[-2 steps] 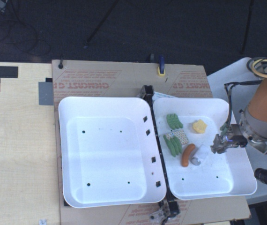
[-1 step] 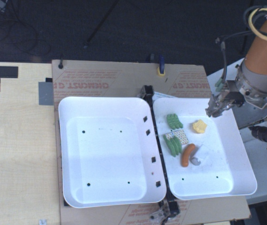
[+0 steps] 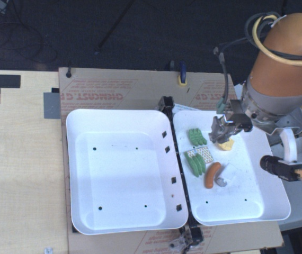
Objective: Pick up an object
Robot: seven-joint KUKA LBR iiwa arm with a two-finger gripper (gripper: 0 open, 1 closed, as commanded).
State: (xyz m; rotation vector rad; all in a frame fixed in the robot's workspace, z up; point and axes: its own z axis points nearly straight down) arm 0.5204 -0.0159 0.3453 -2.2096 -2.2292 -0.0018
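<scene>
My gripper (image 3: 222, 134) hangs over the back part of the right bin (image 3: 270, 208), right above a small yellow piece (image 3: 226, 145) that peeks out below its tip. To the left lie a green ridged piece (image 3: 196, 136), a white dotted block (image 3: 200, 153) and a second green piece (image 3: 196, 165). An orange sausage-shaped thing (image 3: 211, 174) lies just in front, with a small grey bit (image 3: 221, 182) beside it.
The left bin (image 3: 79, 216) stands side by side with the right one, joined by black clips (image 3: 173, 180) along the shared rim. Both bins rest on a cardboard sheet (image 3: 114, 91). The arm's orange band (image 3: 286, 33) rises at the right.
</scene>
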